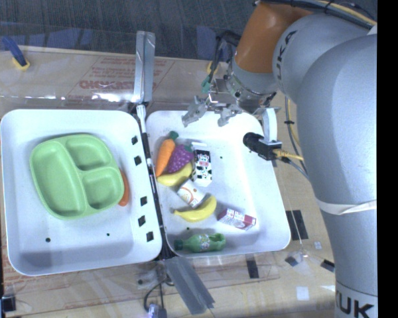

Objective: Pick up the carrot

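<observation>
Nearest the camera, a green bottle [200,243] lies at the right bin's [270,197] front wall. Further back, the carrot [165,155] is found at that bin's left side, touching the purple grapes [181,158] and a banana [174,177]. It is judged light, rigid and smooth; a grasp across its thick middle is advised. The gripper [209,116] is held above the bin's rear edge, its fingers spread apart and nothing between them, the wrist angled down toward the carrot.

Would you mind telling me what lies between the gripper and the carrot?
In the camera view, just bare white floor of the right bin separates the gripper from the carrot; the purple grapes sit beside the carrot.
</observation>
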Controlling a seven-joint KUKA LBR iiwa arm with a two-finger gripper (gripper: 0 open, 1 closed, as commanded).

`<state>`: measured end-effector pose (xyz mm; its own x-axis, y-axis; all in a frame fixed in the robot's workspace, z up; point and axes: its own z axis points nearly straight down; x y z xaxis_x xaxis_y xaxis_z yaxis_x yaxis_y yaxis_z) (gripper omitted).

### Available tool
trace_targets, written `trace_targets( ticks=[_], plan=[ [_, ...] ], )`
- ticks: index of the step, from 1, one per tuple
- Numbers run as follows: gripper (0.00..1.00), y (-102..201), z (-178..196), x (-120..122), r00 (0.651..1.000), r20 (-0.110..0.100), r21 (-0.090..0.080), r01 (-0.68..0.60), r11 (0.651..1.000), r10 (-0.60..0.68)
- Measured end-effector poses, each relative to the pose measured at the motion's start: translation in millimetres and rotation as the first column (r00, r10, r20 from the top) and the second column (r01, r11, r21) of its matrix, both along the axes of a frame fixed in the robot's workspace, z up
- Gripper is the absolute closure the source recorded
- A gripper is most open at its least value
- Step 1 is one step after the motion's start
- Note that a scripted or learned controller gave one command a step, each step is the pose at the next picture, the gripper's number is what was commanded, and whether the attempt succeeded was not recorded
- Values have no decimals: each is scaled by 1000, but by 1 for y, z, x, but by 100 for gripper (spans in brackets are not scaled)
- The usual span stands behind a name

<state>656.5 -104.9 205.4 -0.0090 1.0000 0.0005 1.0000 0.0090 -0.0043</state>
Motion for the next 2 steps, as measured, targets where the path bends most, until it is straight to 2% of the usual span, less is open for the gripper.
trace_targets(
  ticks=[1,2],
  plan=[
    [0,13,-99,0,1000,0,-1,23,1000,-23],
    [100,14,-88,1,1000,1,0,18,1000,-18]
  ],
)
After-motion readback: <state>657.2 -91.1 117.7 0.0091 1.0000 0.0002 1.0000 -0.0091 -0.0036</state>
